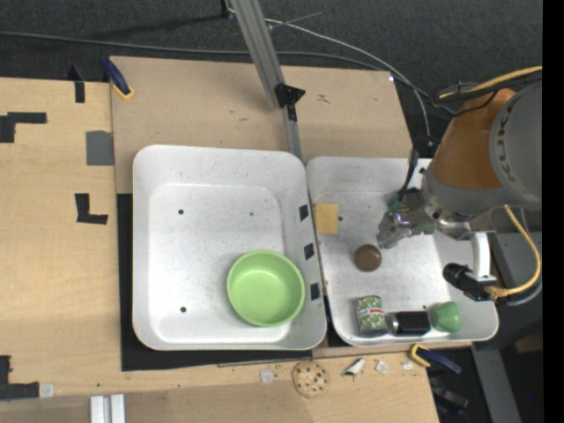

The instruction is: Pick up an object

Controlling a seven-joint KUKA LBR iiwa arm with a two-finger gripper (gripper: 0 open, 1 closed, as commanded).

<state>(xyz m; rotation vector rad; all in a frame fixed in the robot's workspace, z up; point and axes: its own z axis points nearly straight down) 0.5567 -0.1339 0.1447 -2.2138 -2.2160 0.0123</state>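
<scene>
1. A smooth round brown ball (367, 256) is lying in the speckled white right bin (352, 183).
2. The metal gripper (394, 227) is hovering just right of the ball, above it; its opening cannot be told.
3. A glossy green bowl (264, 288) is sitting left of the ball.

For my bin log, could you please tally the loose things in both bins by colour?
Green: 3, bowl, can, cap
Brown: 1, ball
Tan: 1, block
Black: 1, bottle
Total: 6
</scene>
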